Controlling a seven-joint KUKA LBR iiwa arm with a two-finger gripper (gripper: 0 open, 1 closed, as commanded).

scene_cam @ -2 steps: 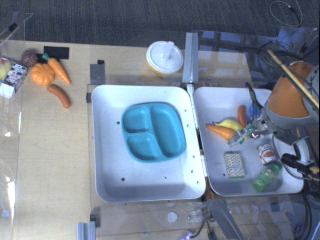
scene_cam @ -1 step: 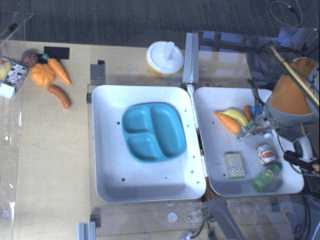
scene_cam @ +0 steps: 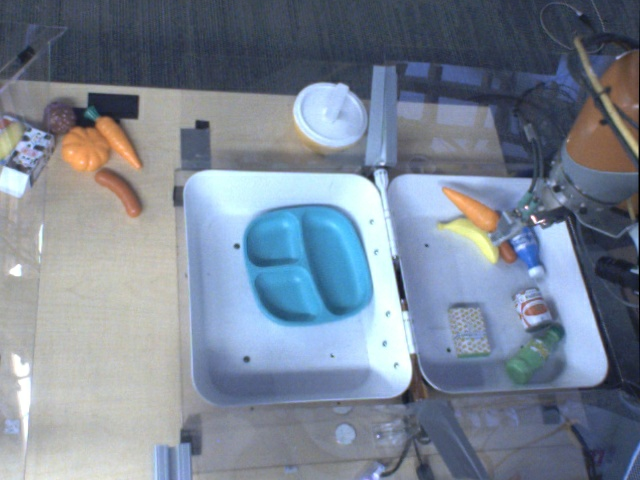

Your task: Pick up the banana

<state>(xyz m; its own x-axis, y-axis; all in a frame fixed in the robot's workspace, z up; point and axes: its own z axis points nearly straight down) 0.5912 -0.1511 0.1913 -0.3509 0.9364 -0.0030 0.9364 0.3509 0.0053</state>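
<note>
Hovering at the upper right of the right bin (scene_cam: 590,368), with the gripper (scene_cam: 528,213) low over a tight cluster of toys; cannot tell from this slant whether released or clenched, and nothing plainly caught in it. Lying just left of that tip: the banana (scene_cam: 472,236), small, yellow, curved, smooth and glossy like moulded plastic, resting on the bin floor with its right end running toward the tool.

Crowding it from above: a carrot (scene_cam: 471,207), orange, tapered, touching or nearly touching the banana along 1 side. Sitting just right of the banana's end: a small bottle (scene_cam: 526,252) with a blue body and white cap, right under the tool. Likely trouble, judged from this layout: closing on the carrot or the bottle instead, or nudging the banana along the slick white floor so it slips aside. Rounded, glossy skin also apt to squirt out of a pinch placed off centre or near the tapering tip.

Well apart, lower in the same bin: a speckled sponge-like block (scene_cam: 468,329), a small can (scene_cam: 532,308) and a green bottle (scene_cam: 532,356) on its side. Resting in the left bin (scene_cam: 215,368): a blue divided plate (scene_cam: 305,264) with 3 compartments.
</note>
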